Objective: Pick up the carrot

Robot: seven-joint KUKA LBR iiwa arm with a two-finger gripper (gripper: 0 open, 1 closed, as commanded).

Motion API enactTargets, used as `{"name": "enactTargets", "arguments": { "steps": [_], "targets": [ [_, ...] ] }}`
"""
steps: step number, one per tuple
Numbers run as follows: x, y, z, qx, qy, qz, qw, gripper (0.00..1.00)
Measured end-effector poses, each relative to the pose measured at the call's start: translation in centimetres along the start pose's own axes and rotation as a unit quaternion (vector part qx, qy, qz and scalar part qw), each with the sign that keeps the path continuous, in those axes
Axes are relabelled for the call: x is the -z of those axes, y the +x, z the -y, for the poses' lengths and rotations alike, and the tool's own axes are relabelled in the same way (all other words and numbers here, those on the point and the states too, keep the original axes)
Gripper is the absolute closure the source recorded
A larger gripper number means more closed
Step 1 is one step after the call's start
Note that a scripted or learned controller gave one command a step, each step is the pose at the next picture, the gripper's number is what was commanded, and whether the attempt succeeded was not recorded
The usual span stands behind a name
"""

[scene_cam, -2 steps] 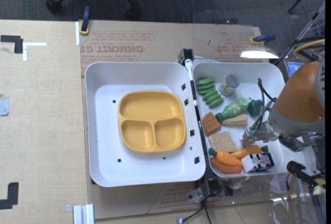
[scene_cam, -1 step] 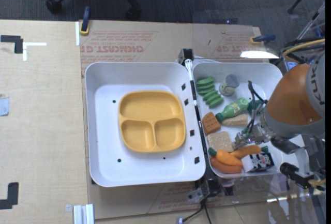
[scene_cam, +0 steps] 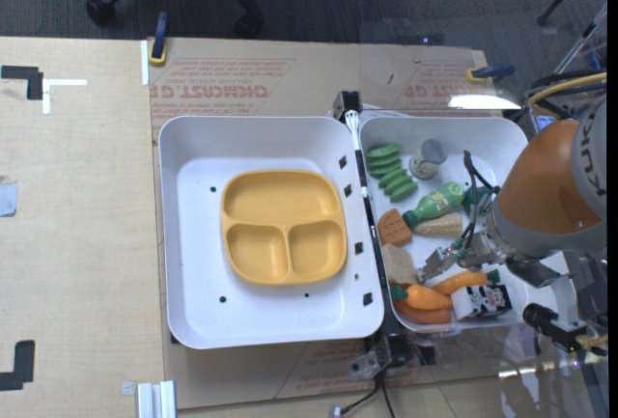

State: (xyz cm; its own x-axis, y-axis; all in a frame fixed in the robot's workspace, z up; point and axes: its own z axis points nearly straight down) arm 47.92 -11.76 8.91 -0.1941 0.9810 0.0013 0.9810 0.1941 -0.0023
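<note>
Arm (scene_cam: 555, 184): enters from the right, orange band bulking over the right bin (scene_cam: 502, 122), wrist bent down toward that bin's near half.

Tool (scene_cam: 446, 260): low among the items in the right bin, just above the carrot; its parts blur into dark metal and wires, so I cannot tell how it stands or whether it grips anything.

Carrot (scene_cam: 425, 296): orange with a green top, lying flat at the near edge of the right bin, toward its left corner. A second orange piece (scene_cam: 462, 281) lies just beside it, partly under the tool.

Other contents, right bin: green pods (scene_cam: 390, 169) by the left wall, a green bottle (scene_cam: 436, 203), a brown cracker (scene_cam: 394, 228), a grey cup (scene_cam: 429, 155) near the far edge, a small printed box (scene_cam: 486, 301) half hidden by the arm.

Left bin (scene_cam: 183, 233): a yellow divided plate (scene_cam: 284, 225) at its centre.
</note>
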Motion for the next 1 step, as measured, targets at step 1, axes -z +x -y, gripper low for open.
{"name": "enactTargets", "arguments": {
  "steps": [1],
  "targets": [
    [0.66,-0.1,-0.22,0.0,0.0,0.0,1.0,1.0]
  ]
}}
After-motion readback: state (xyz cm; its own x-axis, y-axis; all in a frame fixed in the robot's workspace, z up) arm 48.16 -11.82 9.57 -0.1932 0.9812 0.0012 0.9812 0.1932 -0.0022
